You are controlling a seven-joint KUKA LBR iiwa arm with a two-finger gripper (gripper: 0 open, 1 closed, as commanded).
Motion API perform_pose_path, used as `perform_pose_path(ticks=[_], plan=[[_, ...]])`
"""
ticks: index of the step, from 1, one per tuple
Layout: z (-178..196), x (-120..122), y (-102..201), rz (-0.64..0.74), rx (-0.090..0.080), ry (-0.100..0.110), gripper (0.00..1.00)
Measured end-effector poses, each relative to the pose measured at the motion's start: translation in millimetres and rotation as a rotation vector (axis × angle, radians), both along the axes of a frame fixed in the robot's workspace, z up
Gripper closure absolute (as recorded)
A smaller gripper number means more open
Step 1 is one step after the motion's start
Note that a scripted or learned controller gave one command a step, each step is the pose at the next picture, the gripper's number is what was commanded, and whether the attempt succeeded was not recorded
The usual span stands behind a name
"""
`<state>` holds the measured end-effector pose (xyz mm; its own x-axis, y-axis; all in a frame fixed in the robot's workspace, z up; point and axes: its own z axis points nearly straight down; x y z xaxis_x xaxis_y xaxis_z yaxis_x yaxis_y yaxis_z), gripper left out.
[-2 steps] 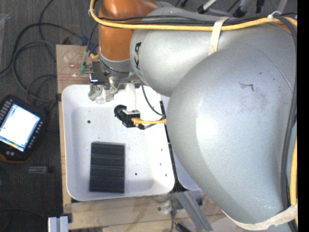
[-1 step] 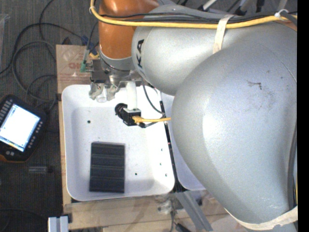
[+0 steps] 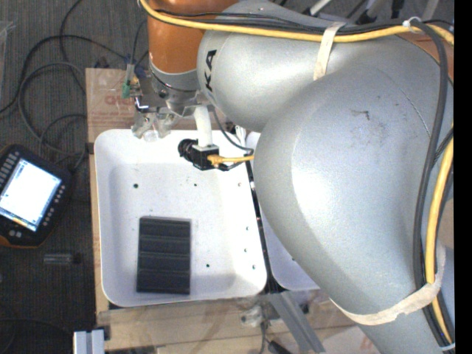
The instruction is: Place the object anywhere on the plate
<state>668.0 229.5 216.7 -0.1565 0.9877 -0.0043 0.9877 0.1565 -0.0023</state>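
Note:
A black ribbed rectangular plate lies flat in the front part of the left white bin. My gripper hangs over the bin's far rim, well behind the plate and a little to its left. The wrist with its orange band is directly above it. The arm's bulk hides what is under the gripper.
The big grey arm covers most of the right bin. A black fitting with a yellow cable hangs from the wrist over the left bin's far side. A handheld screen unit lies on the floor to the left.

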Motion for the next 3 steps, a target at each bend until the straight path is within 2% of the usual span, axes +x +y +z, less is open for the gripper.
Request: perform_pose_path(ticks=[1, 2, 3], plan=[[9, 0, 0, 0.001, -0.004, -0.001, 1.00], [108, -71, -11, 0.037, 0.003, 0.000, 1.00], [-3, -109, -11, 0.207, 0.004, 0.004, 1.00]])
